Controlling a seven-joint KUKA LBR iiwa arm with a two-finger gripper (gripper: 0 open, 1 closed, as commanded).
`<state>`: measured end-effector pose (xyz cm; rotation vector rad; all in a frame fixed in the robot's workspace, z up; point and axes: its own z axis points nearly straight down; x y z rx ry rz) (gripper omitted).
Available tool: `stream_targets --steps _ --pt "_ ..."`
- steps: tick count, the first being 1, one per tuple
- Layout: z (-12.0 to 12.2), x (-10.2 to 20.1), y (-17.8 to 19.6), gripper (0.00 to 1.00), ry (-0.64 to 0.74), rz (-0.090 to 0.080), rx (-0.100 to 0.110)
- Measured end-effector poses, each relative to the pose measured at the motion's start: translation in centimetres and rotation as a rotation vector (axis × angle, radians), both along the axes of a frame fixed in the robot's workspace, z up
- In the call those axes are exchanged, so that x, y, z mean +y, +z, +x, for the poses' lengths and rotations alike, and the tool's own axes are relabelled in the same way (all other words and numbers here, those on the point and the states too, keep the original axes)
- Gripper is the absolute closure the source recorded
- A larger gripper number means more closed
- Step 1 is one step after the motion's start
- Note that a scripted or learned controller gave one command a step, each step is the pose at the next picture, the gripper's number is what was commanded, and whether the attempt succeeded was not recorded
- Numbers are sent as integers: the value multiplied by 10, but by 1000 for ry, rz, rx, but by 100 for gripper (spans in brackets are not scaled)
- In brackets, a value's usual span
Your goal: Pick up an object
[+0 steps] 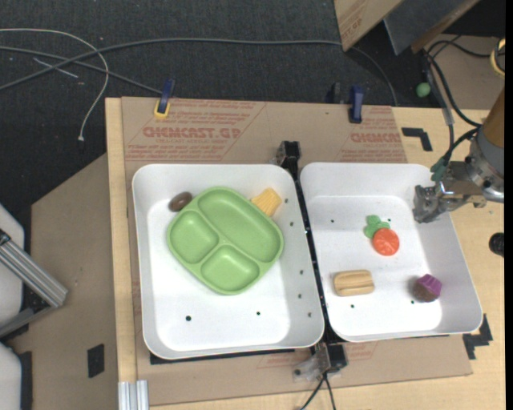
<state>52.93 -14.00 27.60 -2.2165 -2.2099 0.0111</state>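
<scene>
Hovering over the right bin (pixel 449 320), the gripper (pixel 426 204); finger state unreadable.

Open floor between carrot (pixel 385 239), bun (pixel 353 283), grape (pixel 426 287)

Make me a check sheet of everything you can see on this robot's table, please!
Surface: two white bins, left bin and right bin, on a cardboard sheet.
Job's things: green plate, brown lump and yellow piece in the left bin; toy carrot, bread roll, purple toy in the right bin.
Clutter: nothing seen.
Grippers: gripper above the right bin's far right edge, holding nothing.
Cables: white cable on the floor.
Surroundings: cardboard box.
</scene>
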Motion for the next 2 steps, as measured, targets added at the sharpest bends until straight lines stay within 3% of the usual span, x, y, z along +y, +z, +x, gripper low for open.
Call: stream_targets --steps 1,2 --pt "2 0 6 0 3 -2 -12" --pt "7 -5 -52 0 2 -1 -10"
